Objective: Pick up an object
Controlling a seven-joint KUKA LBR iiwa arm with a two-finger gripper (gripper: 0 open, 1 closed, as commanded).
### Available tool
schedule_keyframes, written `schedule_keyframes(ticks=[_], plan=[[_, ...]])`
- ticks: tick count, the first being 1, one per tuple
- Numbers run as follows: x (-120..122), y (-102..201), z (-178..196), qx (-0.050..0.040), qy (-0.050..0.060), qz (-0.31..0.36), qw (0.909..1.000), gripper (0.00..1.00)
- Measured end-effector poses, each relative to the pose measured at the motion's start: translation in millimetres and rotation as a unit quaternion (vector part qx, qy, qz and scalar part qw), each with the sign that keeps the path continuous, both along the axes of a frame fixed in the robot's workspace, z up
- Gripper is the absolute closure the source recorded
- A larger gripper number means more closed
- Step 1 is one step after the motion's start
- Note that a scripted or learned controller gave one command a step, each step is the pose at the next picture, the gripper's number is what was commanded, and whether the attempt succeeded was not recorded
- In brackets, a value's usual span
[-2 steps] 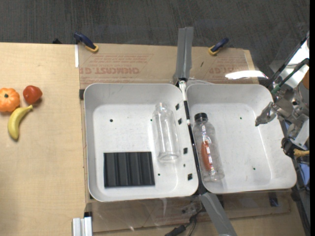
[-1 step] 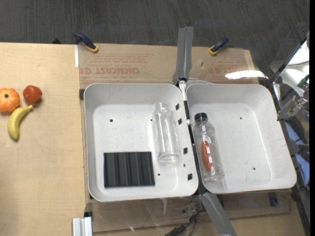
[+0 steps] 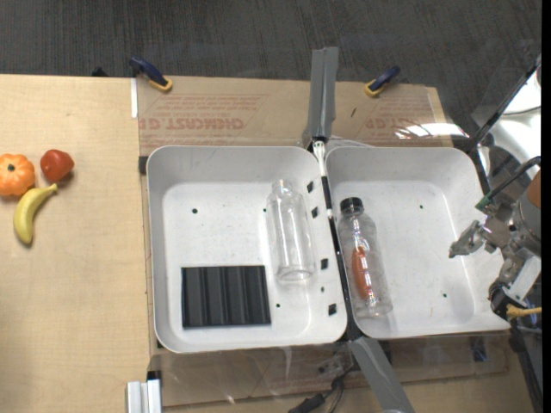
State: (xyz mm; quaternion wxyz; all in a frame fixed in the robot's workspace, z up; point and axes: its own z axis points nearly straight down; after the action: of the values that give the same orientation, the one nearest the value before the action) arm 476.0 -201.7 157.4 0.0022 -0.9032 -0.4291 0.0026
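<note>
Two white bins sit side by side on the worktop [image 3: 69, 317]. Left bin [image 3: 172, 179] holds a clear empty plastic bottle [image 3: 290, 231], no cap seen, lying lengthwise w/ its open end toward 6 o'clock, close to the bin's right wall. At 7 o'clock from it lies a black ribbed tray [image 3: 225, 296], flat on the bin floor, near but apart from the bottle. Right bin [image 3: 430, 170] holds a clear bottle w/ black cap [image 3: 362, 258], cap toward 12 o'clock, something orange-red inside; it lies along the bin's left wall, touching or just beside it.

Gripper [image 3: 472, 239] is at 3 o'clock of the capped bottle, over the right bin's right edge, well apart from the bottle; nothing between its fingers; can't tell how wide they stand. Rest of that bin floor betw. them is bare, so no obstacle there.

Grey divider bar [image 3: 322, 93] runs betw. the bins at 12 o'clock. Cardboard sheet [image 3: 207, 114] under the bins, held by two clamps [image 3: 151, 73] w/ orange tips. Far left on the light wood worktop: toy tomato [image 3: 56, 164], small orange pumpkin [image 3: 15, 175], banana [image 3: 28, 213], bunched together. Dark grey carpet [image 3: 215, 15] beyond
</note>
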Motion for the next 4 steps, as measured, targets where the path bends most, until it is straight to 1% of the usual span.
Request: schedule_keyframes(ticks=[1, 2, 3, 4], plan=[[2, 0, 85, -0.0018, -0.002, -0.072, 0.9974, 0.0], [2, 28, 113, -0.0021, -0.002, -0.135, 0.9909, 0.0], [23, -21, 89, -0.002, -0.001, -0.082, 0.9966, 0.0], [1, 49, -67, -0.0005, -0.001, -0.055, 0.9985, 0.0]])
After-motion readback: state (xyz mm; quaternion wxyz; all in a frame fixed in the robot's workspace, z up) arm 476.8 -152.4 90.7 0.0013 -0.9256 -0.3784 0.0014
